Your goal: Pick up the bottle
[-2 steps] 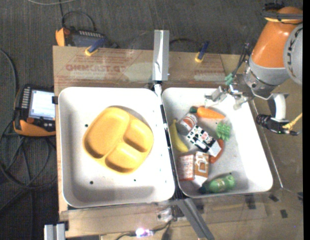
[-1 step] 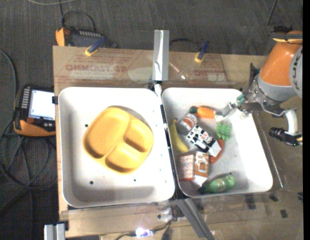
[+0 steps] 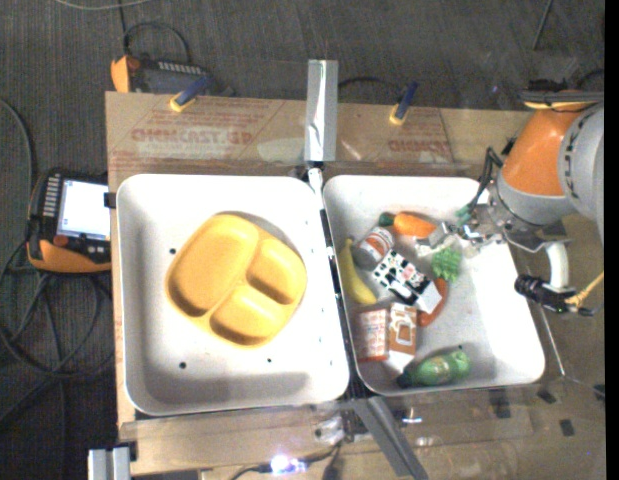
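Gripper [image 3: 473,226]: over right bin's [image 3: 509,363] upper edge; grip state unclear
Bottle [image 3: 435,368]: green; lying crosswise at bin's near wall, down-left of gripper

Bins [image 3: 229,393]: plain white, both of them.
Divided tray [image 3: 237,278]: solid yellow.
Bottle [image 3: 436,368]: green.
Banana [image 3: 355,280]: yellow.
Carrot [image 3: 414,224]: orange with a green tip.
Leafy piece [image 3: 447,264]: bright green.
Small box [image 3: 401,275]: black and white pattern.
Two cartons [image 3: 387,332]: reddish orange with pale labels.
Can [image 3: 373,247]: silver-grey with a red band.
Arm [image 3: 549,168]: grey with an orange band.
Worktop [image 3: 219,148]: brown cardboard with faded red print.
Floor [image 3: 49,78]: dark grey.
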Available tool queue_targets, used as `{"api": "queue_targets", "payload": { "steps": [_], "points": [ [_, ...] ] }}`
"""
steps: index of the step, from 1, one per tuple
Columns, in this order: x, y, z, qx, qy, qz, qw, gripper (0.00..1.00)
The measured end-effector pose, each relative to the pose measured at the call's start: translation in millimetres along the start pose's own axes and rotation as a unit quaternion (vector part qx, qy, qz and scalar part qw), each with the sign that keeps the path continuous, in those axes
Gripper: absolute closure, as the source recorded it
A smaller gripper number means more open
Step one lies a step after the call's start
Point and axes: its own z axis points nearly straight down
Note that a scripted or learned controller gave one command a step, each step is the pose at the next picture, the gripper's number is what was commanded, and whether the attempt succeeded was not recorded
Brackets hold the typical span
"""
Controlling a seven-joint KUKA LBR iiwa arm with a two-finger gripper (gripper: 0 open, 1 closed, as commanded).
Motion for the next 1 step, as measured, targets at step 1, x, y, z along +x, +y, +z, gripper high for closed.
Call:
{"api": "queue_targets", "payload": {
  "steps": [1],
  "points": [
    [4.1, -7.3, 4.0, -0.010, 0.001, 0.086, 0.9963, 0.00]
  ]
}}
